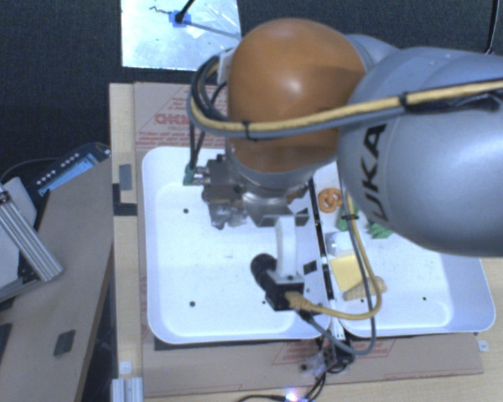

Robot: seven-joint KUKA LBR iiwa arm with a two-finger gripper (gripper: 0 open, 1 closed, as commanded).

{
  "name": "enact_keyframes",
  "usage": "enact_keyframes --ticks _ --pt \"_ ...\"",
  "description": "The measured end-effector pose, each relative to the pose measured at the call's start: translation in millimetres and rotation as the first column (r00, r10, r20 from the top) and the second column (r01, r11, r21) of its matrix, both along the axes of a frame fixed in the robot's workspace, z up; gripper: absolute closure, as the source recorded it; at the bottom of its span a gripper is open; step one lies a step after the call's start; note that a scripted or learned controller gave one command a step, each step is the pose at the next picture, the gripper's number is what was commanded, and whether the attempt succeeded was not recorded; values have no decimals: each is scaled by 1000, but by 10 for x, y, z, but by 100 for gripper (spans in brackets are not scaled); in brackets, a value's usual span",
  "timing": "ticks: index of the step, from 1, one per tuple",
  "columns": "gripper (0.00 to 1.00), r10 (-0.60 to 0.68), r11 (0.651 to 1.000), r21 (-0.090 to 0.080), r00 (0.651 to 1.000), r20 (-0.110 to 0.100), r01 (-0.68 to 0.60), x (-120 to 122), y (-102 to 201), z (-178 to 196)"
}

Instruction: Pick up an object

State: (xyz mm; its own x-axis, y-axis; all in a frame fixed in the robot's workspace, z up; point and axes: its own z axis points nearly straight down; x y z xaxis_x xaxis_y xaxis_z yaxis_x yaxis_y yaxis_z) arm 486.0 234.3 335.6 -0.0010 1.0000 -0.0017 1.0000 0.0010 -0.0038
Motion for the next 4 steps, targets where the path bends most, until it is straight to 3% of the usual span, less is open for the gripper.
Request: enact_keyframes --ticks 1,2,3,4 --pt "100 3 1000 10 1000 21 -3 7 -5 2079" --pt "100 0 1000 -3 1000 -7 0 -7 -1 765" --pt "100 3 1000 9 1000 18 -3 6 -3 2069" --pt "100 0 1000 -4 1000 -8 0 2 -3 648"
